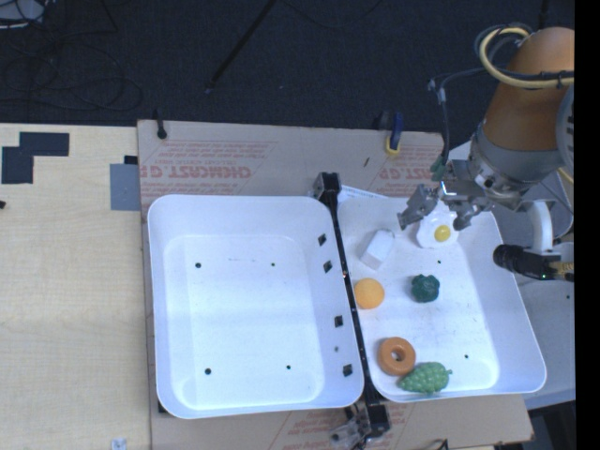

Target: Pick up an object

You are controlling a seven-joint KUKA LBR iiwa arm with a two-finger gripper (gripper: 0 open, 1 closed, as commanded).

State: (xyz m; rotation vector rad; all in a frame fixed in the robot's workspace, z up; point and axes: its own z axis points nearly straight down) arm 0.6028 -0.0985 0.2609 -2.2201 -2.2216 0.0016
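In the right bin (511, 345) lie several small items. A white fried-egg toy with a yellow yolk (436, 234) rests near the bin's far edge. My gripper (433, 220) hangs open just over it, one finger to the left and one to the right of the egg, with nothing gripped. A white block (378, 247) lies to the left of the egg. Nearer the front are an orange ball (369, 294), a dark green broccoli piece (425, 288), an orange donut (397, 354) and a bunch of green grapes (425, 378).
The left bin (169, 251) sits beside the right one, with a black divider strip (339, 279) between them. Both stand on cardboard (244, 157) on the bench. The arm (525, 111) reaches in from the upper right.
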